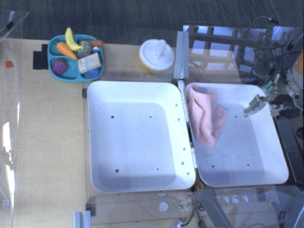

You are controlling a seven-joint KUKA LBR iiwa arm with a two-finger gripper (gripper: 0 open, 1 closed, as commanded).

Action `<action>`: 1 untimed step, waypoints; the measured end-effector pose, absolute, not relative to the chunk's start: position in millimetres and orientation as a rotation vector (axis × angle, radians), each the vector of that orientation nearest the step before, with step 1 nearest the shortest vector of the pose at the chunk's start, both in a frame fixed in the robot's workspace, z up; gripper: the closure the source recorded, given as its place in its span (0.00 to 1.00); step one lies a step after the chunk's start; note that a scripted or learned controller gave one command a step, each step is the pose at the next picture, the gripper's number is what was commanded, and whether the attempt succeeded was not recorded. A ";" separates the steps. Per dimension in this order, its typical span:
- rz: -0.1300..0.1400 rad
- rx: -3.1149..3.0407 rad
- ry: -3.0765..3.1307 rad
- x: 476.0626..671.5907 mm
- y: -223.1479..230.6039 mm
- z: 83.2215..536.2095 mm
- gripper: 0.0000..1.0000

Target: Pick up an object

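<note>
Gripper [255, 104] at right bin's [266, 175] far right edge, grasp state impossible to tell. Pink cloth [205, 118] well apart; risk of closing on nothing.

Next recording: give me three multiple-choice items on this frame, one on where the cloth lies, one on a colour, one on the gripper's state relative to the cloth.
1. Where does the pink cloth lie?
A. In the left bin
B. In the right bin, by its left wall
C. On the blue tray

2. What colour is the divided tray holding the toy food?
A. Blue
B. Red
C. White

3. How does the gripper stand to the cloth?
A. Clamped on it
B. Lifting it clear
C. Apart from it, over the right bin's right part

Answers: 1 B, the cloth is crumpled against the right bin's left wall. 2 A, its rim is blue. 3 C, bare bin floor shows between gripper and cloth.
</note>
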State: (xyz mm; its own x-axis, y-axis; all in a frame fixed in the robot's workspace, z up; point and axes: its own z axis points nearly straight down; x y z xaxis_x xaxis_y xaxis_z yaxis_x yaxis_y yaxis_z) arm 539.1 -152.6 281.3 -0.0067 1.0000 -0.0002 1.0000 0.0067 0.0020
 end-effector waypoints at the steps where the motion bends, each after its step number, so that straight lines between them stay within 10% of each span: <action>1: 0.000 2.143 2.297 594.7 -100.9 192.5 0.00</action>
